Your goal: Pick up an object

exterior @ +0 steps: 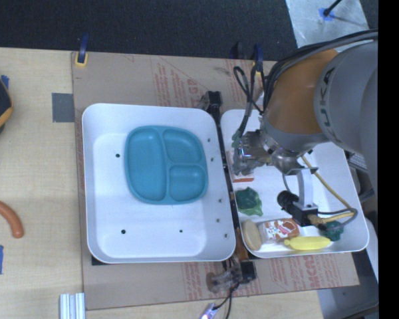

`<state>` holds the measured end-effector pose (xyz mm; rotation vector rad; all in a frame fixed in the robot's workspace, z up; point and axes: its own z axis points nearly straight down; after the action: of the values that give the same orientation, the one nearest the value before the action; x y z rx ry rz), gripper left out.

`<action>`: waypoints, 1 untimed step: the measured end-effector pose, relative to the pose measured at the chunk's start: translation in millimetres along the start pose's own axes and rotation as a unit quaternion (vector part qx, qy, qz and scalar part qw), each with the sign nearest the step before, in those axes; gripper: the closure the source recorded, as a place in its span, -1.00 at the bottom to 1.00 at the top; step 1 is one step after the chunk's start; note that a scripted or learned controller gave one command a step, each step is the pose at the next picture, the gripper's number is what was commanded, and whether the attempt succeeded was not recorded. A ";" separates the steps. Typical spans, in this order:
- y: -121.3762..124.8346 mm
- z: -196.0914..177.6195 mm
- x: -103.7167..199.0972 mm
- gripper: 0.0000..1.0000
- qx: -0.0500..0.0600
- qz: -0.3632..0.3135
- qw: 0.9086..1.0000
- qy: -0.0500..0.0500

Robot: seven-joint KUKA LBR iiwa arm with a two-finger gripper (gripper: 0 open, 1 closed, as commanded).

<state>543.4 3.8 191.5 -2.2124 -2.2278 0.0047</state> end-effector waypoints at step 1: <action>-0.1 0.0 -0.5 -1.00 0.000 0.000 1.000 0.000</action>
<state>543.3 3.3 191.5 -2.2135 -2.2271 0.0054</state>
